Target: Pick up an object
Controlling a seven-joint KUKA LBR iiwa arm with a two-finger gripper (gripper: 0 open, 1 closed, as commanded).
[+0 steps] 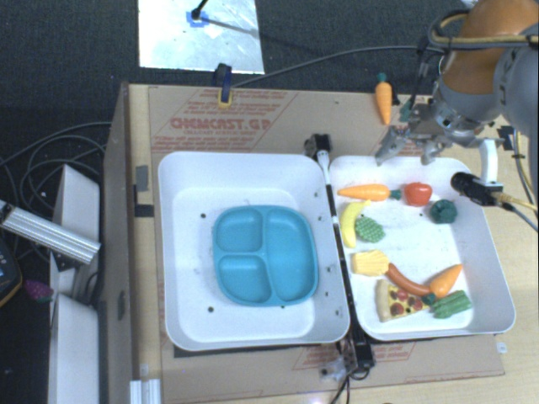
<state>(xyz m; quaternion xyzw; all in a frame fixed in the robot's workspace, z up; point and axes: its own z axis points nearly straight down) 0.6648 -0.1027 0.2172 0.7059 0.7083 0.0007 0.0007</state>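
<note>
A pizza slice (397,300) lies at the near edge of the right bin (493,259), with a green vegetable (450,304) just beside it. Further in sit a sausage (406,279), an orange carrot piece (445,280), a yellow block (369,263), a banana (348,223) touching a green bumpy piece (368,228), a long carrot (365,193), a tomato (418,194) and a dark green lump (443,212). The left bin (181,225) holds a blue divided plate (264,254). Another carrot (384,101) rests on the bench (278,120) outside the bins. The claw (410,148) hangs above the right bin's far rim, fingers spread and holding nothing.
</note>
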